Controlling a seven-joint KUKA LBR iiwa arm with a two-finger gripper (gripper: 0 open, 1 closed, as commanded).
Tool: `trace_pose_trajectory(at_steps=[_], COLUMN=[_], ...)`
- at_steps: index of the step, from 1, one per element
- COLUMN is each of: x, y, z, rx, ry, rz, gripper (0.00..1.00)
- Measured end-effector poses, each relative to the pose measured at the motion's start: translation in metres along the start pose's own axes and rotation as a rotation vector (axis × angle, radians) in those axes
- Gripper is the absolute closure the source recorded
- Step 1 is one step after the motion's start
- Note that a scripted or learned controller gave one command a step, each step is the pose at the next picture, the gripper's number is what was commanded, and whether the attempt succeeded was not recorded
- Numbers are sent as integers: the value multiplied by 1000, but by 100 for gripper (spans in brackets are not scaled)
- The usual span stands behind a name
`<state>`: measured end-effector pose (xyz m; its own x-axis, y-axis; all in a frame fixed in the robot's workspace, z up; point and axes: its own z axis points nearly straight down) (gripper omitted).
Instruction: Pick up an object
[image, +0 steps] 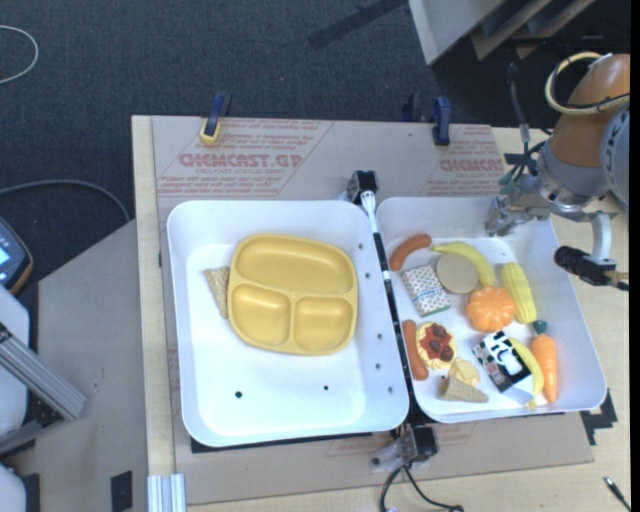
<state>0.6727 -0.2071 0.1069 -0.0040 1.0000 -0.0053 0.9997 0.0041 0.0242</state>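
With its opening impossible to tell, the claw should descend squarely onto the banana just left-below it.

Left bin: yellow tray fills the middle, bare floor along near and left sides. Right bin: toy food packed tight mid-bin, gaps narrow, open strip along far wall. Claw over far right corner. Divider rail between bins.

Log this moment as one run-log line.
task: pick object | gripper: over right bin, back edge | held: nothing visible | nearest: banana | left bin: yellow tray
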Motion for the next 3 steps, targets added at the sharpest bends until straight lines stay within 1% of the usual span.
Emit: trace_pose_trajectory(at_steps=[1, 2, 3], x=[3, 3, 43], y=[-6, -4, -19], z=[-58, -111, -115], rx=[20, 19, 26], ry=[3, 3, 7], rz=[3, 3, 1], gripper=[100, 100, 100])
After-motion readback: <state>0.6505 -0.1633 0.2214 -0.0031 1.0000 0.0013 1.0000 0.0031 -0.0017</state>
